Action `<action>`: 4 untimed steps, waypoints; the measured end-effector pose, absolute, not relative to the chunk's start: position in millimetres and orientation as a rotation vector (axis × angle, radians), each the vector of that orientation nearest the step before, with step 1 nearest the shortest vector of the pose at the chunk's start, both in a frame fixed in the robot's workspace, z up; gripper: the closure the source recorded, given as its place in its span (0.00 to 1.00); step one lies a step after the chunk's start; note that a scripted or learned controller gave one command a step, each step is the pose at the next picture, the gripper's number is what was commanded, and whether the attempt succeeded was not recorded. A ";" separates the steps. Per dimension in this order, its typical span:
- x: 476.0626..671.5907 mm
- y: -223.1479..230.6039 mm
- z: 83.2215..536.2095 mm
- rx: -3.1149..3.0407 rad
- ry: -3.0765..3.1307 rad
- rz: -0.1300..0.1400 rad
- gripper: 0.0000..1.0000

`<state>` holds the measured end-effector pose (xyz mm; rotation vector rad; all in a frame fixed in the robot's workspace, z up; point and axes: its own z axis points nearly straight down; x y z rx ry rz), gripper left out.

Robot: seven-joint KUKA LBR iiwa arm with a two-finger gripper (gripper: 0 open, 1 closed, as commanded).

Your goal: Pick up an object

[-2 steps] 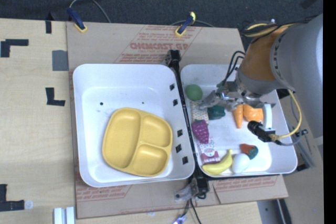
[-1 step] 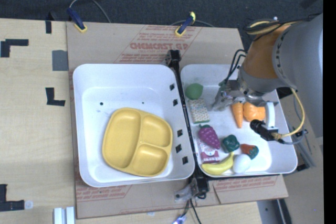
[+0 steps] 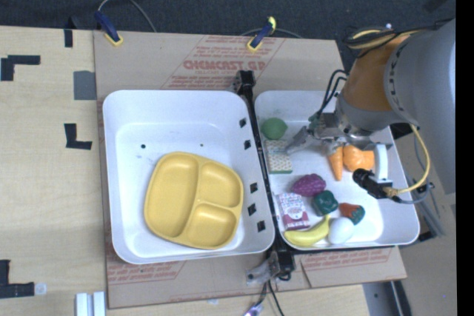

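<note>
My gripper (image 3: 315,142) hangs low over the upper middle of the right bin (image 3: 396,233). It is open, with bare bin floor between its fingers and nothing held. One finger (image 3: 298,140) points down-left toward a green ball (image 3: 274,128) and a small checked green packet (image 3: 279,158). An orange carrot (image 3: 335,163) and an orange lump (image 3: 360,158) lie just below the wrist. Nearer the front are purple grapes (image 3: 308,183), a dark green pepper (image 3: 324,201), a red-and-green strawberry (image 3: 352,213), a pink-labelled packet (image 3: 294,210), a banana (image 3: 308,233) and a white egg (image 3: 341,231).
The left bin (image 3: 126,111) holds a yellow divided plate (image 3: 194,199). A black divider clip (image 3: 245,81) sits where the bins meet. The arm's grey body and orange band (image 3: 370,78) cover the right bin's upper right corner. Cables trail over its right rim.
</note>
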<state>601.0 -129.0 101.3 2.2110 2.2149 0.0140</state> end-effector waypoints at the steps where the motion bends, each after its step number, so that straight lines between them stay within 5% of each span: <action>1: 662.2 -154.6 169.0 2.217 2.222 -0.001 0.00; 2: 623.1 -182.3 95.7 2.223 2.223 -0.005 0.00; 3: 637.8 -208.2 85.6 2.217 2.222 0.002 0.00; 4: 596.8 -196.6 87.1 2.217 2.218 0.001 0.00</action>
